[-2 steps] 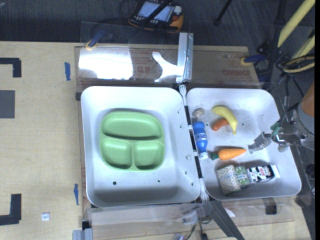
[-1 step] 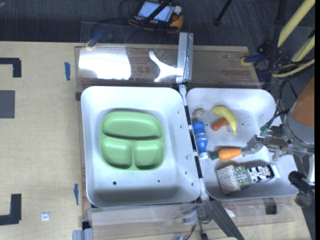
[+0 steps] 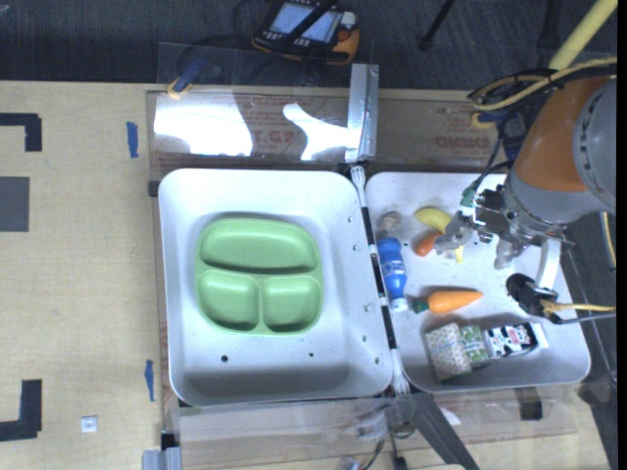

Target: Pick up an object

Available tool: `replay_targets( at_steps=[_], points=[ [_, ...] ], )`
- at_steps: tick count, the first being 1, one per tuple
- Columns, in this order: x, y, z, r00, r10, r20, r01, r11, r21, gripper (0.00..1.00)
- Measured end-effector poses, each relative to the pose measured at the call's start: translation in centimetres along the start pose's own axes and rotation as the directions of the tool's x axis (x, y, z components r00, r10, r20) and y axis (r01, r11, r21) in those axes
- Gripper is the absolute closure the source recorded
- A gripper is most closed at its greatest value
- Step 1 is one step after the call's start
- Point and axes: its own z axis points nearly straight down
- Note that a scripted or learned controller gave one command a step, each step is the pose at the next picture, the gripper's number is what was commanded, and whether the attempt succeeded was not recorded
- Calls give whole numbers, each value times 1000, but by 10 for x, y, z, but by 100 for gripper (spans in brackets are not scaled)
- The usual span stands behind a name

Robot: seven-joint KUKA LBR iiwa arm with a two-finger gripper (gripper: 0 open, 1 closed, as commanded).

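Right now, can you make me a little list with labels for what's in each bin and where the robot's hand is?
left bin: green tray with three sections
right bin: blue bottle, carrot, yellow toy, patterned packet, small black-and-white box
bottle spot: along the wall next to the left bin
gripper: over the right bin's far part, right of the yellow toy
carrying anything: cannot tell

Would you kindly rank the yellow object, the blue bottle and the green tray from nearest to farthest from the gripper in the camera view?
1. Yellow object, in the right bin, beside the gripper.
2. Blue bottle, along that bin's inner wall.
3. Green tray, in the left bin.
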Motion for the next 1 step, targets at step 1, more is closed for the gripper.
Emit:
replay_targets(
  at_steps=[1],
  points=[
    [0,66,64,963,-271,1,271,963,-6,0]
  ],
)
